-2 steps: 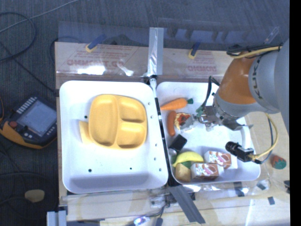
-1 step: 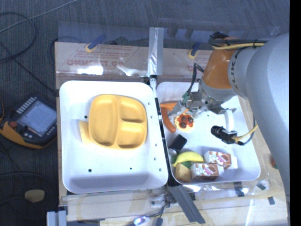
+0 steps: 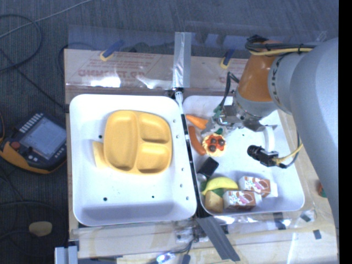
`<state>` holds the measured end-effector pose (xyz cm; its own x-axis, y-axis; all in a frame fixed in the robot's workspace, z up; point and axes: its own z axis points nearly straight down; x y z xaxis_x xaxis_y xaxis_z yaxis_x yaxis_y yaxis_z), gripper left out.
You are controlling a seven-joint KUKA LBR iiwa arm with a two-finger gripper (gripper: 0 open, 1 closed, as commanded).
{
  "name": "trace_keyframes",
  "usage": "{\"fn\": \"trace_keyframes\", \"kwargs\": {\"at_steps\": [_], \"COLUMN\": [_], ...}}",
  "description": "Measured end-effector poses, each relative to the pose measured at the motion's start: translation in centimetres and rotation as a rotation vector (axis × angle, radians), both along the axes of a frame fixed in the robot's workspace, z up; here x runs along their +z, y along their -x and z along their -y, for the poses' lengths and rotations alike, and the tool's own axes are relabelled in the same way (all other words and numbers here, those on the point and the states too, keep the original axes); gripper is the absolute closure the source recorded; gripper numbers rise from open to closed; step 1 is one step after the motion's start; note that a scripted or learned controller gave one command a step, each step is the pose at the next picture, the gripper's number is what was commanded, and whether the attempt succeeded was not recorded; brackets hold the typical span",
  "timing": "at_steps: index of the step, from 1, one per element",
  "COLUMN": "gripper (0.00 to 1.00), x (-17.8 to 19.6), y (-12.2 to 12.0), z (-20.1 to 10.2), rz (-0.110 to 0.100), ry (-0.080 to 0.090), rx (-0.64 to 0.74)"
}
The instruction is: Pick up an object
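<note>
down in the right bin, the gripper hangs just above a small orange toy; whether it is open or closed, i cannot tell. nearby lies a banana.

In the right white bin you have a small round orange toy with dark spots near the upper left, an orange carrot-shaped piece beside the left wall, a black block, a yellow banana, and two brown-and-white cartons along the bottom.
</note>
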<state>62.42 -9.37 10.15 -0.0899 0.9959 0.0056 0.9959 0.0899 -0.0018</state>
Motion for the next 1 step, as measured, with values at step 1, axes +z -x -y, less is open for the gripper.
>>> {"fn": "trace_keyframes", "kwargs": {"at_steps": [1], "gripper": [1.00], "x": [9.87], "y": [-0.26], "z": [-6.26], "rz": [0.000], "ry": [0.008], "rx": [-0.108]}}
